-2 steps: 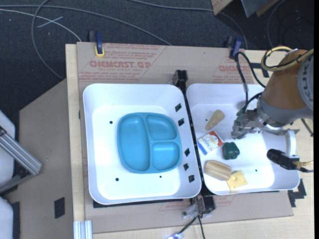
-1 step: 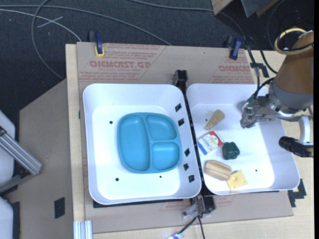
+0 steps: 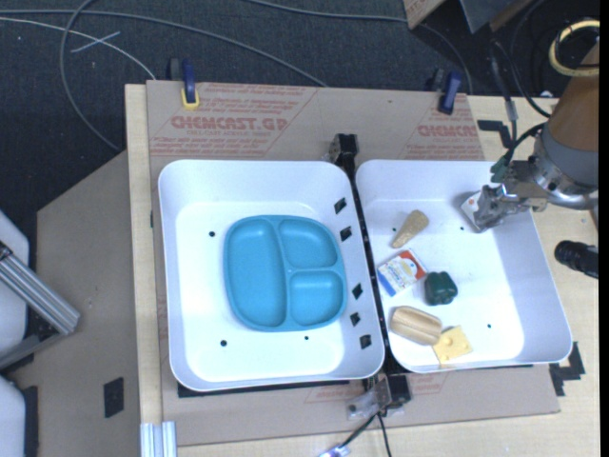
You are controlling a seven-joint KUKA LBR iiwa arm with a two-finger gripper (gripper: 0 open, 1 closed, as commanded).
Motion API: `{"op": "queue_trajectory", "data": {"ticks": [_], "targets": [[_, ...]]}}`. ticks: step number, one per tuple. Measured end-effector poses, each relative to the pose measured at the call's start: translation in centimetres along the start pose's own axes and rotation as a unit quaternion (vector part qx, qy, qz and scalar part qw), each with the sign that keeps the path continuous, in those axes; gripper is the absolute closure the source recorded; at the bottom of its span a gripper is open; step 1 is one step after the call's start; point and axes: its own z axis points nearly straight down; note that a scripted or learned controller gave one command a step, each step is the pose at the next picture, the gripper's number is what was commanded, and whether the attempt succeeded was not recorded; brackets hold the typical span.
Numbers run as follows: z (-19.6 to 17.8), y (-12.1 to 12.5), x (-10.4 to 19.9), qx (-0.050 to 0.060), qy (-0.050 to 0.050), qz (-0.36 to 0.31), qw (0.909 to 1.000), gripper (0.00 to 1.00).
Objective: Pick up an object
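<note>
My gripper hangs over the back right part of the right bin, its metal fingers pointing left and down. Nothing shows between them. To its left lies a tan cone-shaped piece. Further forward sit a small white and red packet, a dark green object, a tan bread-like roll and a yellow cheese wedge. All of these rest on the bin floor, apart from the gripper.
The left bin holds a blue divided plate. A black divider with clips runs between the bins. Blue clamps hold the cardboard base at the back. Cables lie on the floor behind.
</note>
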Motion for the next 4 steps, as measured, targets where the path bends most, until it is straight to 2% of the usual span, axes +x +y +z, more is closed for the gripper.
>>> {"op": "queue_trajectory", "data": {"ticks": [1, 3, 4], "targets": [[0.0, -1.6, 6.0, 0.005, 0.003, -0.002, 1.0000, 1.00], [-0.8, -3.8, 18.3, 0.005, 0.003, -0.003, 1.0000, 1.00], [0.0, -4.4, 22.6, 0.006, 0.002, -0.002, 1.0000, 1.00]]}}
